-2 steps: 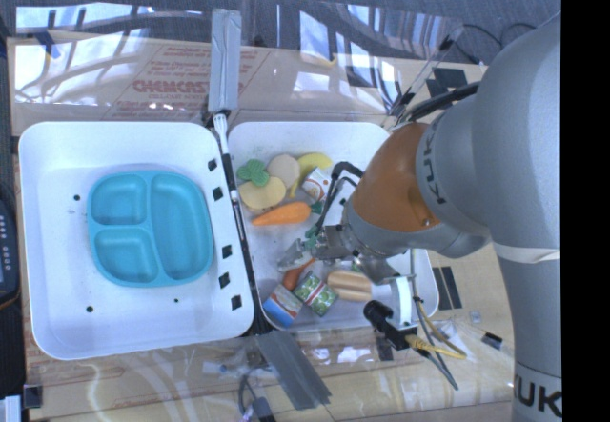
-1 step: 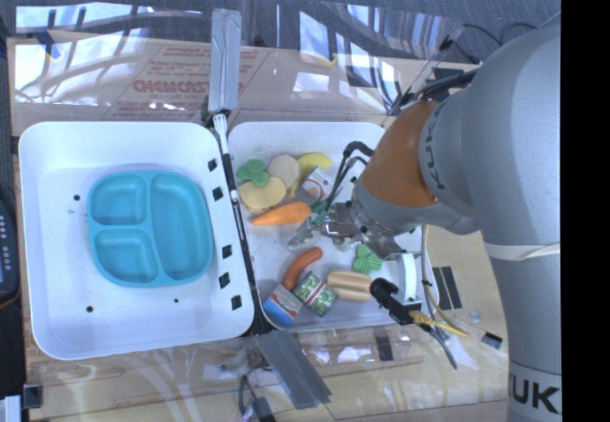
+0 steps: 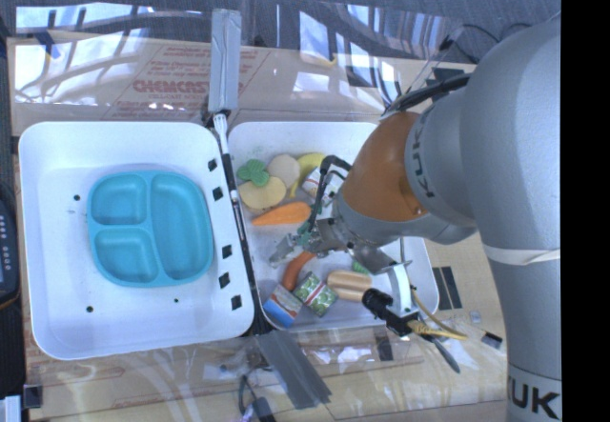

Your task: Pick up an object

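The right bin (image 3: 286, 132) holds several toy foods. An orange carrot (image 3: 281, 214) lies near its middle, with a green leafy piece (image 3: 253, 172), a beige round piece (image 3: 283, 168) and a yellow piece (image 3: 311, 163) behind it. A red-orange piece (image 3: 297, 269), a green can (image 3: 315, 293), a blue and white can (image 3: 279, 308) and a tan cylinder (image 3: 349, 287) lie at the front. My gripper (image 3: 294, 245) is low inside this bin, between the carrot and the red-orange piece, right above the latter. The wrist hides the bin's right part.
The left bin (image 3: 38, 220) carries a blue divided plate (image 3: 150, 227). A black divider with clips (image 3: 229, 220) runs between the two bins. Loose cables (image 3: 429, 325) hang by the right bin's front right corner.
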